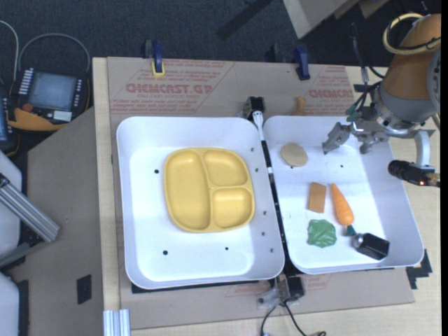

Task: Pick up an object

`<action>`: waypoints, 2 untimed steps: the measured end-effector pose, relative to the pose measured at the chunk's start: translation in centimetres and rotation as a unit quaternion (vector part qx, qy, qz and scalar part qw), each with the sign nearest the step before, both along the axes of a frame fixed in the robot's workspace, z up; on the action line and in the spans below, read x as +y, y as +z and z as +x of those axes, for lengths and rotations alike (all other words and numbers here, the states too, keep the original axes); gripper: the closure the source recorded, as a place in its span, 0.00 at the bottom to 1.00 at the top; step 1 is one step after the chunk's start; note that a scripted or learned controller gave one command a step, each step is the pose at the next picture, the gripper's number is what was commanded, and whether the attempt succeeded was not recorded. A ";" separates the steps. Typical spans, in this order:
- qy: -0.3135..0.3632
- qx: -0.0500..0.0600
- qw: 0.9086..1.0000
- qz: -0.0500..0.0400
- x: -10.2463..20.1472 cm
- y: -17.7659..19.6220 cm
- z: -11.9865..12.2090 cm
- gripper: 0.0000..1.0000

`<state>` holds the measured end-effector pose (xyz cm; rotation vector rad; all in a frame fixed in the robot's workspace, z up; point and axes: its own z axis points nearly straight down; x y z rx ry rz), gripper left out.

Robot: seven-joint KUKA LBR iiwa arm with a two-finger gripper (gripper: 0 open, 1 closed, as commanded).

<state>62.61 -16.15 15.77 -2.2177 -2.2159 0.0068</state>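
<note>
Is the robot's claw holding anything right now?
No. The claw hangs open over the right bin, with nothing between its fingers.

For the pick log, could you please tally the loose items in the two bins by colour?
Yellow: 1, divided plate, left bin
Tan: 2, round piece, flat block
Orange: 1, carrot
Green: 1, leafy piece
Black: 1, small object
Total: 6

So I've got a yellow tray (pixel 208 189) in my left white bin (pixel 140 243), plus an orange carrot (pixel 341 204), green blob (pixel 321 233), tan block (pixel 317 197).
</note>
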 end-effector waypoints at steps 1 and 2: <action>0.000 -0.001 1.000 0.000 -0.2 -4.6 0.6 0.00; 0.000 -0.001 1.000 0.000 -0.1 -7.5 0.5 0.00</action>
